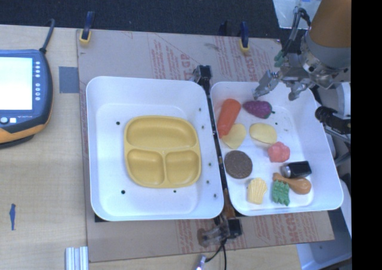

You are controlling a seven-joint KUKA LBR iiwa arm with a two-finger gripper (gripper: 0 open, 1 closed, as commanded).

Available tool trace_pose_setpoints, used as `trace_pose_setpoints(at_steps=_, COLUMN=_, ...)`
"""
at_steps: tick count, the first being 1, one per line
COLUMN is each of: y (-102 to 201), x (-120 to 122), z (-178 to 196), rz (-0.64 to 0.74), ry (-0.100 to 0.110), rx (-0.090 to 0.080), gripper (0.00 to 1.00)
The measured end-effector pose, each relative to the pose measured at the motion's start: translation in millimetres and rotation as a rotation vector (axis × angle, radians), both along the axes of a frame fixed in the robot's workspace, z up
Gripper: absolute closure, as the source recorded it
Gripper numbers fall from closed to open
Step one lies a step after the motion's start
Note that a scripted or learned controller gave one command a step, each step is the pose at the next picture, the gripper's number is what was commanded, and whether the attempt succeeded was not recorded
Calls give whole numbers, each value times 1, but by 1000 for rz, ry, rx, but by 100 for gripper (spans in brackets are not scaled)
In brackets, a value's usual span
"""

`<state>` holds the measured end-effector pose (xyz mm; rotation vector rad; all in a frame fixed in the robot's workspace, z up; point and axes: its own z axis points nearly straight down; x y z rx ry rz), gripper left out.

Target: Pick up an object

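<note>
the hand (279, 91) hangs over the far end of the right bin (322, 143), its two fingers apart with nothing between them, just above and beside the purple toy (258, 108). this looks like the approach step, before any grasp. next it probably needs to centre over that purple piece, beside the orange carrot (228, 116), descend and close.

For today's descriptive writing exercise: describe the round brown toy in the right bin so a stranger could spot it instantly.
Look in the right white bin, along the edge next to the left bin. Below the orange carrot and a pale yellow piece lies the brown disc. It is the only flat, dark brown, circular item there.
</note>
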<state>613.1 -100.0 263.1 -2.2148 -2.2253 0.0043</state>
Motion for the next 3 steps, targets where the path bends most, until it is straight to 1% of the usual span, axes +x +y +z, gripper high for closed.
trace_pose_setpoints(at_steps=1, y=-54, x=14, z=-79, rz=-1, ry=2, rx=-2, gripper=0)
trace_pose_setpoints(at_steps=2, y=-63, x=37, z=-161, rz=1, ry=3, rx=0, gripper=0)
trace_pose_setpoints(at_steps=3, y=-62, x=43, z=-171, rz=1, ry=-1, rx=-1, gripper=0)
